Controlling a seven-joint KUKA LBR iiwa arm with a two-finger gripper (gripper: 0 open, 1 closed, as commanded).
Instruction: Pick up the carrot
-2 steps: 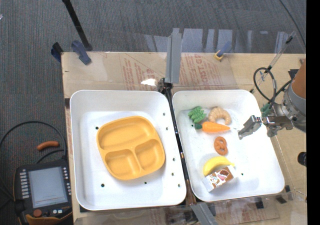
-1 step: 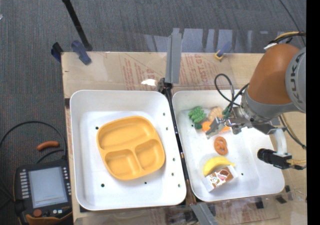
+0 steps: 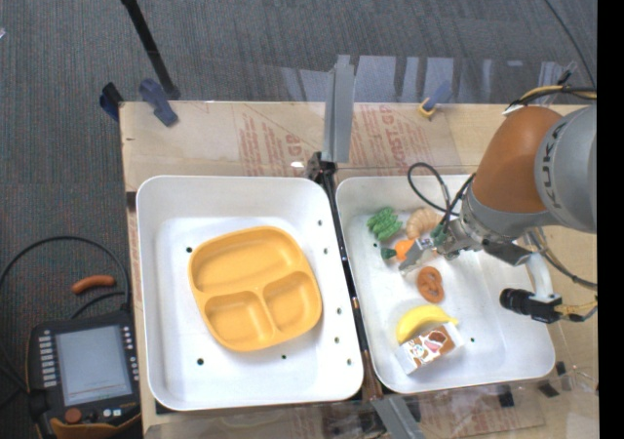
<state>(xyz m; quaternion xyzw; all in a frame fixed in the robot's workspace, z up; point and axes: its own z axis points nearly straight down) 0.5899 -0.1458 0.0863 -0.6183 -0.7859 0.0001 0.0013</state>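
Observation:
The carrot (image 3: 402, 251) is a small orange piece with a green top, lying in the upper left part of the right bin (image 3: 517, 354). My gripper (image 3: 421, 252) is low in that bin, its tip right against the carrot's right side. Part of the carrot is hidden behind the tip. The arm's orange band (image 3: 514, 162) sits above and to the right of it.
Around the carrot lie a green vegetable (image 3: 383, 224), a beige item (image 3: 423, 222) and a brown pretzel (image 3: 430, 282). A banana (image 3: 423, 320) and a small carton (image 3: 431, 348) lie nearer the front. The left bin (image 3: 166, 369) holds a yellow divided plate (image 3: 255, 286).

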